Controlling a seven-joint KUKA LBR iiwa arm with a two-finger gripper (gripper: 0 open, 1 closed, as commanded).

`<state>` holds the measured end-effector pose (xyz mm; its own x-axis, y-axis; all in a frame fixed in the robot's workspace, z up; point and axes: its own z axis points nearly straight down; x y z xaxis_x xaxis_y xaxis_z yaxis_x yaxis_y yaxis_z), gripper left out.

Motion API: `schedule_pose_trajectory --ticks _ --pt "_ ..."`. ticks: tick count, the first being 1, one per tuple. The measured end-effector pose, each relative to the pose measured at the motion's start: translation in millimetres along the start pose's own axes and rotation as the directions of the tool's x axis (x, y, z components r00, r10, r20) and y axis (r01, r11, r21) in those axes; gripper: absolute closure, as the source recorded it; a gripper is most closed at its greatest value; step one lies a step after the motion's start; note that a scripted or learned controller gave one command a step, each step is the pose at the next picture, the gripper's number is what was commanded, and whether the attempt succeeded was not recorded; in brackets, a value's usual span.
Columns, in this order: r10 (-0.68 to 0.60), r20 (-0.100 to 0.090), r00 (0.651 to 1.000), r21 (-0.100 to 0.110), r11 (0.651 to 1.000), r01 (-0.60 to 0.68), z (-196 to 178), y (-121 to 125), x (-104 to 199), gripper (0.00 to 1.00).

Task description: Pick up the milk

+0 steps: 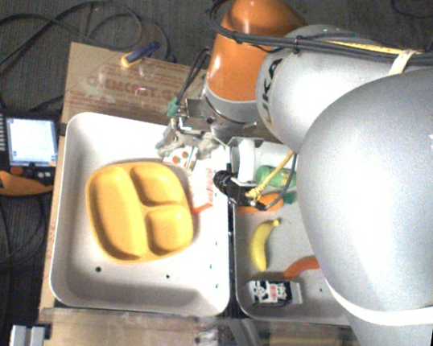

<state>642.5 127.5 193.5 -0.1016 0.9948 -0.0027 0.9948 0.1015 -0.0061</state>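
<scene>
The milk (pixel 180 155) looks like a small white carton with red and green print. It lies in the left bin (pixel 72 210), against the far rim of a yellow sectioned plate (pixel 141 209). My gripper (pixel 177 133) hangs directly over the carton's far end, very close to it or touching it. The metal wrist and the orange band (pixel 249 47) cover part of the carton. I see no part of the carton lifted off the bin floor.
A white and red piece (pixel 202 190) lies by the plate's right edge. The right bin (pixel 255 313) holds a banana (pixel 261 243), a green item (pixel 274 177), an orange carrot-like piece (pixel 301 265) and a small black and white box (pixel 271 292). The arm covers most of that bin.
</scene>
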Motion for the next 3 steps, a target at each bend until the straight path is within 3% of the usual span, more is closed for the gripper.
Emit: schedule_pose_trajectory --ticks 1,2,3 --pt "0.251 -0.001 0.968 0.002 0.968 -0.251 25 -6 55 1.00" --pt "0.205 0.000 0.979 -0.002 0.979 -0.205 -14 32 65 1.00" --pt "0.319 0.000 0.948 0.002 0.948 -0.319 -5 -32 109 1.00"
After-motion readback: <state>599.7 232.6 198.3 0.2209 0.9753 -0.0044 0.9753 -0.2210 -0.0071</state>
